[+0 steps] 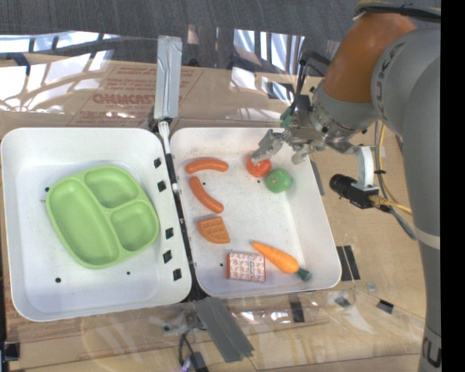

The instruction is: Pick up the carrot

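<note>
Dark grey carpet behind, and a cardboard-topped bench (124,91) carrying two shallow white plastic bins side by side. The left bin (31,285) has a lime-green three-compartment plate (101,215) sitting in the middle of it.

The right bin (314,215) is where all the toy food lives. Two orange-red sausages, one (207,164) near the far edge and another (206,194) angled just below it toward the left wall. A small orange wedge-shaped piece (214,229) sits more central, and a little red-and-white printed box (246,266) is at the near edge. The orange plastic carrot with a green stub end (279,258) lies tilted along the near edge toward the near right corner, just beside that box.

The grey two-finger gripper (283,147) hovers at the far right corner of that bin, right over a red tomato-like piece (258,166) and a green round fruit (278,180). Its fingers look spread apart with nothing between them (a bit hard to read at this angle).

So I'd say it's in the approach step and nothing's grasped yet. The carrot is well apart from the gripper, at the opposite edge of the bin. The next move probably needs a shift toward the near edge, wrist turned so the fingers straddle the carrot across its narrow width, then a descent without bumping the box.
</note>
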`<state>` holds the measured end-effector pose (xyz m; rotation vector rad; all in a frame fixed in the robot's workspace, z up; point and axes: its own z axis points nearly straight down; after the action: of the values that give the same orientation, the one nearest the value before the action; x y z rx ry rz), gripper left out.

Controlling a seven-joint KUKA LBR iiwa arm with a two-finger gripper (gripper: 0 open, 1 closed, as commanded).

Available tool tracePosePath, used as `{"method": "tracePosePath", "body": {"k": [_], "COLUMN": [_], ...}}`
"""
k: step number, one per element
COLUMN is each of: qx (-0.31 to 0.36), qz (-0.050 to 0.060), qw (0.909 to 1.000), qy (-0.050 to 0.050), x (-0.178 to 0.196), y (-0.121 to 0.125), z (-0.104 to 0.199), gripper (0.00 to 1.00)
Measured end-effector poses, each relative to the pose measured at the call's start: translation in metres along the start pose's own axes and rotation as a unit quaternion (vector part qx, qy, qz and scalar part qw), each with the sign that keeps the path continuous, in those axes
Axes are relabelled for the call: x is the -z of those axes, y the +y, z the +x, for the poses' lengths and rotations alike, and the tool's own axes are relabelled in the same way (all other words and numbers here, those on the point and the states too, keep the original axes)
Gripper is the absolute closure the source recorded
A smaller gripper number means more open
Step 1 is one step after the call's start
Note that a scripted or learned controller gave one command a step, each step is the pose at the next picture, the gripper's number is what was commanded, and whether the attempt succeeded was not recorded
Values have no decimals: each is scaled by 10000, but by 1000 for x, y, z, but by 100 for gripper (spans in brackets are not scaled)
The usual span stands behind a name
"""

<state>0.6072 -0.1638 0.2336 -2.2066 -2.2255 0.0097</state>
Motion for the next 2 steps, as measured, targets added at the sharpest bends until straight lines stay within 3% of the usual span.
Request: {"method": "tracePosePath", "body": {"k": [1, 2], "qx": [218, -316], "qz": [5, -47], "qw": [9998, 9995], "qy": [10, 2], "x": [-135, -144], "y": [-68, -127], "z": [-42, -45], "gripper": [0, 0]}}
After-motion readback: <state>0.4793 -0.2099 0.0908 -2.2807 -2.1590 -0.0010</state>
